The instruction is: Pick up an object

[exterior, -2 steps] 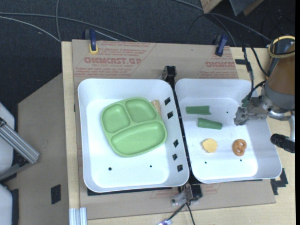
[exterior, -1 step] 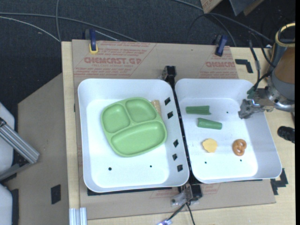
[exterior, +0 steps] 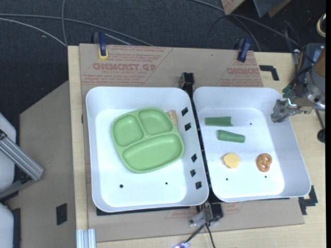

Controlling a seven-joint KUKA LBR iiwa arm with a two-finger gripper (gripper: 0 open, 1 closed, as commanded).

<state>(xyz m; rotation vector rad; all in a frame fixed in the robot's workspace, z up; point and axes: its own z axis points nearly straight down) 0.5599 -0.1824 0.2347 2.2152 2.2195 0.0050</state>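
Over the right bin's (exterior: 289,138) far right rim, the gripper (exterior: 282,111) hovers, its state impossible to tell, while inside that bin lie two green pieces (exterior: 217,121) (exterior: 230,136), a yellow piece (exterior: 231,160) and a pretzel (exterior: 264,162), apart from it.

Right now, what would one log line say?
arm: right bin's far-right edge | bin: two green sticks, yellow piece, pretzel | nothing held

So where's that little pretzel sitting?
The pretzel lies in the right bin, near its front right corner, just right of the yellow piece.
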